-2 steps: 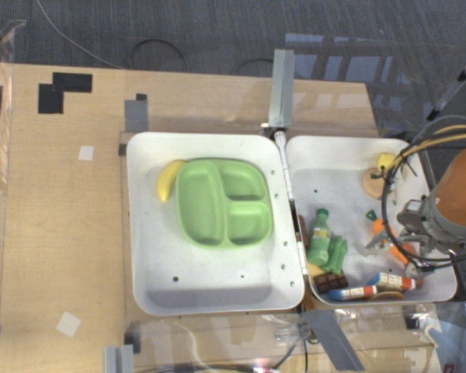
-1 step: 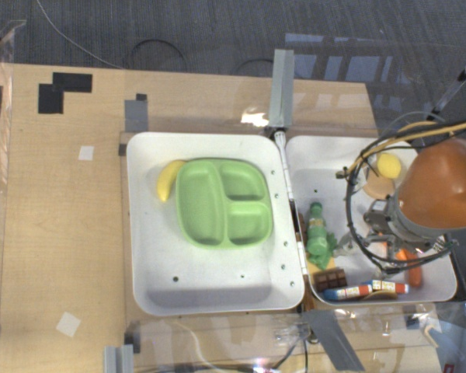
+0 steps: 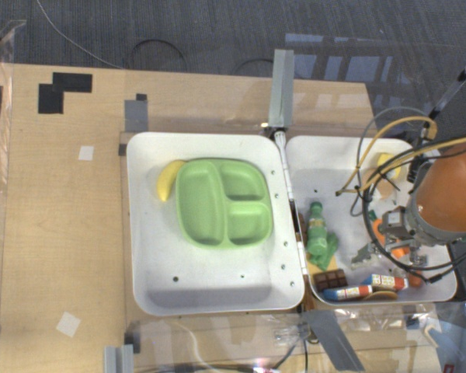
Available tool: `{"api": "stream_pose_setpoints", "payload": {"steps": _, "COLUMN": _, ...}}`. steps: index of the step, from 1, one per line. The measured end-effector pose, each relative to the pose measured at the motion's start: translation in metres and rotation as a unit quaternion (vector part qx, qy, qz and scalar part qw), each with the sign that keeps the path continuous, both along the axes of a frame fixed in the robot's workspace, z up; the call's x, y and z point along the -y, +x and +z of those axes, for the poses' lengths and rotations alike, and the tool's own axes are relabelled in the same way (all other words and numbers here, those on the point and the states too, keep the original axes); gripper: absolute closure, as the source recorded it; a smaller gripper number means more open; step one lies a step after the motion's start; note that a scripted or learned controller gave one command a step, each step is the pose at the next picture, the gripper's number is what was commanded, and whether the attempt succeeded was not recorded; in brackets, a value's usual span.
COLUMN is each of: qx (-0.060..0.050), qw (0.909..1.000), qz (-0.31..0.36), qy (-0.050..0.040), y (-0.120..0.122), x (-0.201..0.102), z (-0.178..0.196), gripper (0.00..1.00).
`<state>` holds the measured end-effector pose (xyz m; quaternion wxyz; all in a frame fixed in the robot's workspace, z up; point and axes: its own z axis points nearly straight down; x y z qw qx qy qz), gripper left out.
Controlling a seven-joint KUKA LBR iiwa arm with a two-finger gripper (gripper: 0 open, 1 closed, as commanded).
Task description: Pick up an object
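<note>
While my arm (image 3: 450,196) hangs over the right bin (image 3: 326,158), its orange band and a tangle of cables cover the claw, so I cannot tell how it is set or whether it has hold of anything. Any object will do for the task, and the likeliest ones lie in that bin: a green bottle (image 3: 318,235) near the left wall, a dark brown block (image 3: 328,279) just below it, and a long tube with red ends (image 3: 363,291) along the lower edge. Something yellow (image 3: 383,162) peeks from behind the cables near the top. In the left bin (image 3: 144,208) a green divided plate (image 3: 221,202) sits with a banana (image 3: 168,179) tucked against its left rim. I judge the bottle to be light, stiff plastic and rather slick, so I would close across its body, not the narrow neck, where it could twist out. The brown block looks small and rigid, easy to pinch across its short sides, though it lies close to the bin wall. The tube would likely roll; I would take it at mid-length. The plate is too broad to span, and only its rim offers a hold. The banana is probably a smooth toy, best gripped across its middle.
</note>
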<state>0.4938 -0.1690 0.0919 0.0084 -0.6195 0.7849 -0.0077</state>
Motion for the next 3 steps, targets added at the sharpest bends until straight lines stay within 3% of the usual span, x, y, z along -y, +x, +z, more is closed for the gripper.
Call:
{"api": "stream_pose_setpoints", "payload": {"steps": 1, "qx": -0.005, "qw": 0.9986, "qz": 0.052, "qy": -0.0005, "y": 0.032, "x": 0.006, "z": -0.001, "gripper": 0.00}}
{"api": "stream_pose_setpoints", "payload": {"steps": 2, "qx": -0.004, "qw": 0.9929, "qz": 0.119, "qy": -0.0013, "y": 0.096, "x": 0.016, "z": -0.002, "gripper": 0.00}}
{"api": "stream_pose_setpoints", "payload": {"steps": 3, "qx": -0.006, "qw": 0.9790, "qz": 0.204, "qy": -0.0022, "y": 0.125, "x": 0.026, "z": -0.003, "gripper": 0.00}}
